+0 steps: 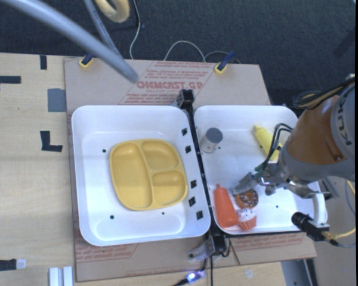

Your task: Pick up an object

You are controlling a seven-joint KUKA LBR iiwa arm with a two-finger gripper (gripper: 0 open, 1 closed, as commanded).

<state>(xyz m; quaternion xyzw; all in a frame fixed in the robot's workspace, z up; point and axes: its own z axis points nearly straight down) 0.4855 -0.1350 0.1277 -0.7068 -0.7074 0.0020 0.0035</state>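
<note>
Inside the right white bin (227, 118), the gripper (248, 190) hovers by an orange plastic carrot (225, 207), jaw state unclear from above; crowding could spoil a grasp.

Dark carpet floor (274, 22), light wood bench (24, 177), cardboard sheet (167, 79) w/ red print

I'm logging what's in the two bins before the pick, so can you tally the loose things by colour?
Yellow: 2, the divided plate in the left bin and the yellow piece in the right bin
Orange: 1, the orange bottle
Grey: 1, the small can
Brown: 1, the speckled thing under the claw
Total: 5
</note>
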